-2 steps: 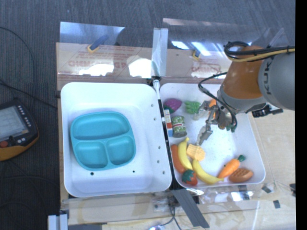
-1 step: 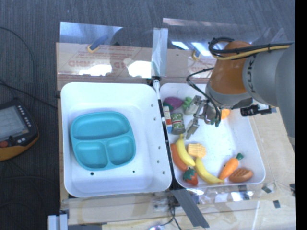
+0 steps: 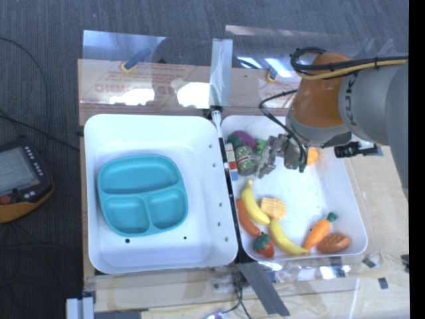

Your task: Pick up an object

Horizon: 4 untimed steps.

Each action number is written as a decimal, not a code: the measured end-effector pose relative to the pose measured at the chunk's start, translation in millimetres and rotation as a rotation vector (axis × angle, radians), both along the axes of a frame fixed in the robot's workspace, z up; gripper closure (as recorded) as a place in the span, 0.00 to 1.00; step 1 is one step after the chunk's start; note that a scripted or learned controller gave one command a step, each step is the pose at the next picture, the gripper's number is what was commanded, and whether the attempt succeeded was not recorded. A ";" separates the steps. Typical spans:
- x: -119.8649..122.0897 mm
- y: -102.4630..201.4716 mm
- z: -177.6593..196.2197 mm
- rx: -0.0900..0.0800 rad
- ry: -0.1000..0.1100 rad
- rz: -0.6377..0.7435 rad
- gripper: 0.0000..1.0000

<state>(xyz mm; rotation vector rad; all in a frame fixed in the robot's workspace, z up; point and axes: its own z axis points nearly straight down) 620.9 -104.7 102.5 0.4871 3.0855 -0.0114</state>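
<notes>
Fingers on the gripper (image 3: 277, 158) hung low in the right bin (image 3: 353, 198), and we could not tell whether they stood apart or clenched, nor whether anything sat between them; we judged the nearest candidate to be the green can (image 3: 244, 158) just beside them, lying near the bin's left wall, below a purple toy (image 3: 242, 139); for a clean pick, we judged the fingers should straddle its rounded body squarely; the can looked dark green, labelled and small.
</notes>
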 end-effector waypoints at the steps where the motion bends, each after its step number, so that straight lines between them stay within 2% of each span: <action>1: -36.0 -67.4 55.9 0.003 0.014 0.394 1.00; 2: 6.2 -2.3 -10.3 0.007 0.009 0.151 1.00; 3: 24.9 -21.2 51.7 0.008 0.008 0.064 1.00; 4: -63.4 31.9 82.9 0.009 0.013 0.092 1.00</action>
